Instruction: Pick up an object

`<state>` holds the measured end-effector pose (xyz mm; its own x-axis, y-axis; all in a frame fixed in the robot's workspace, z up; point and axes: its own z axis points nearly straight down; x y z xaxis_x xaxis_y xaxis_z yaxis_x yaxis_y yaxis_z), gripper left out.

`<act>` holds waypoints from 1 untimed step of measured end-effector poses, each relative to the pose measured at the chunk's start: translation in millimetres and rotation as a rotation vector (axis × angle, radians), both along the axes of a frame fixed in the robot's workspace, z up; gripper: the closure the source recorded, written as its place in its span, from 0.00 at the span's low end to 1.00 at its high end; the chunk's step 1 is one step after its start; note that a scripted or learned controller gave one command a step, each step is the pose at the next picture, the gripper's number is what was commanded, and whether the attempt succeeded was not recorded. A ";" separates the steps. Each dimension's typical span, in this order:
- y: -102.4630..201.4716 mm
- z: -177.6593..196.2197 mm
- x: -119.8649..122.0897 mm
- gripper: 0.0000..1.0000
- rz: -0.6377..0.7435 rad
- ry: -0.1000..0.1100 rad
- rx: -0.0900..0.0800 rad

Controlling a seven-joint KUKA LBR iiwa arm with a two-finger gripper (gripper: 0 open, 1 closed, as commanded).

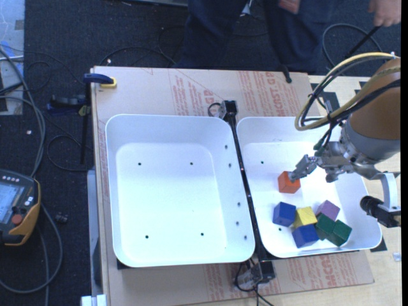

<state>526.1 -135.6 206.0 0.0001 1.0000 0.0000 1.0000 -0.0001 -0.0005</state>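
You are looking down on the arm's end effector [301, 172] in the right bin [268, 139], its fingers closed around the top of an orange cube [289, 183], which sits just below the fingertips. Below and to the right of the end effector huddle two blue cubes [284, 213], a yellow cube [306, 216], a purple cube [329, 209] and a green cube [336, 230]. The left bin [169, 129] lies well to its left on the bench [191, 85].

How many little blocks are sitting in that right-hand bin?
6, all in the right bin: an orange block at the gripper, and a cluster nearer the front: two blue, yellow, purple, green. More may hide beneath the arm.
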 end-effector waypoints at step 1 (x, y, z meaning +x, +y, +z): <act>-26.0 -106.2 20.5 0.00 0.001 -0.004 -0.001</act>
